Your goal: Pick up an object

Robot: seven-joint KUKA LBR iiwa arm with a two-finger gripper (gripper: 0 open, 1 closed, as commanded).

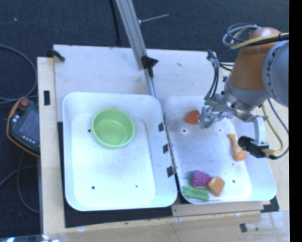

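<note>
A small rounded orange-red toy (192, 117) lies near the back of the right bin (259, 185), just left of the fingers (207, 119), close to touching them. Whether the fingers are apart or closed cannot be told; nothing is visibly held between them.

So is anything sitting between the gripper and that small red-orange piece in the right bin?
Nothing visible does. The gripper hangs just right of the red-orange piece near the right bin's upper left corner, with bare bin floor around it. The other toys, an orange piece and a purple, green and orange cluster, lie well away.
</note>
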